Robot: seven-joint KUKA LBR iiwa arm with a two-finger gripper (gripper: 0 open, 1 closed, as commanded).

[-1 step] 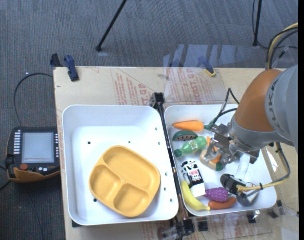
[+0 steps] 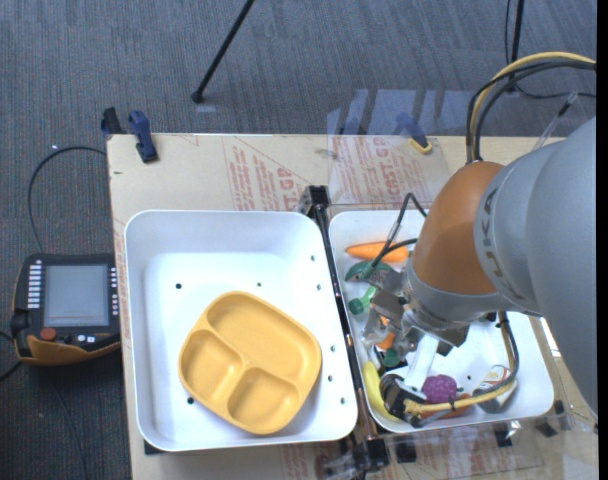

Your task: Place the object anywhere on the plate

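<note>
A yellow plate [image 2: 249, 361] with three compartments lies in the left bin [image 2: 154, 268], with nothing on it. The arm's gripper [image 2: 402, 340] is down in the right bin [image 2: 524, 393], among a heap of small toy foods. An orange carrot [image 2: 376, 252] lies at the bin's far left, a purple piece [image 2: 440, 387] near the front, and a yellow banana-like piece [image 2: 372, 383] by the front left wall. Green bits [image 2: 362, 298] sit just left of the gripper. The arm's bulky wrist hides much of the bin.
A teach pendant [image 2: 72, 305] lies on the floor left of the bench. Blue clamps [image 2: 141, 134] hold the bench's far edge. A tripod leg [image 2: 229, 38] stands behind. The divider between the bins [image 2: 334, 298] runs right beside the gripper.
</note>
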